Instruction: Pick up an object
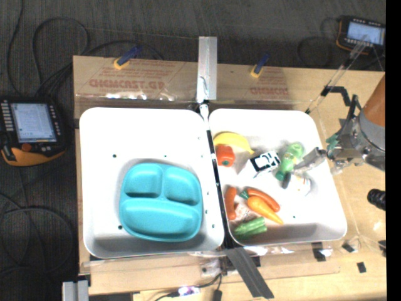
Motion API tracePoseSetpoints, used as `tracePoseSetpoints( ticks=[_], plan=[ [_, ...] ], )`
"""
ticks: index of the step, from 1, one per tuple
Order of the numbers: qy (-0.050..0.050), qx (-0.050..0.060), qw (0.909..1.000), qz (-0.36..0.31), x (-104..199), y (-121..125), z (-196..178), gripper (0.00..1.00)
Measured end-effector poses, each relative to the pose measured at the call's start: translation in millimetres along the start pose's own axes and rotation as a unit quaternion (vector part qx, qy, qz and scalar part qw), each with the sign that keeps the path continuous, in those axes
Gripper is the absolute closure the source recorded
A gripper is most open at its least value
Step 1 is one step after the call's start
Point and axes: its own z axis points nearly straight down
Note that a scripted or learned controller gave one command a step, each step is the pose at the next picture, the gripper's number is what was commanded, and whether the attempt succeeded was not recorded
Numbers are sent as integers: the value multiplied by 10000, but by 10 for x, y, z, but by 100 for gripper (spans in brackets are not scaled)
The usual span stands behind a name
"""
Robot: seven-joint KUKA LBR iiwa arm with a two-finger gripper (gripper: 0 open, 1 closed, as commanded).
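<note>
The right bin (326, 221) holds a heap of small toy foods. A yellow piece (230, 142) and a red-orange piece (225, 158) lie by its left wall. A black-and-white object (264, 162) sits mid-bin, with a green toy (289, 157) just to its right. An orange carrot (263, 200) and a green vegetable (250, 227) lie near the front. My gripper (314, 160) hangs over the bin's right side, just right of the green toy, above a small white piece (303, 184). Nothing is visibly held.
The left bin (100, 137) holds a turquoise divided plate (161, 199). A metal post (207, 68) stands behind the seam between the bins. A teach pendant (30, 127) lies off the bench to the left. Cables and another device (362, 33) sit at the back right.
</note>
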Motion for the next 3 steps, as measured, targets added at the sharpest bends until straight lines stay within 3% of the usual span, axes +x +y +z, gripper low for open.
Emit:
tracePoseSetpoints(
  ticks=[1, 2, 3],
  plan=[
    [-8, -5, 9959, -906, 451, 209, 1288, 0],
    [-50, -88, 9958, -905, 604, 22, 1570, 0],
    [-38, -85, 9959, -903, 614, 30, 1495, 100]
  ],
)
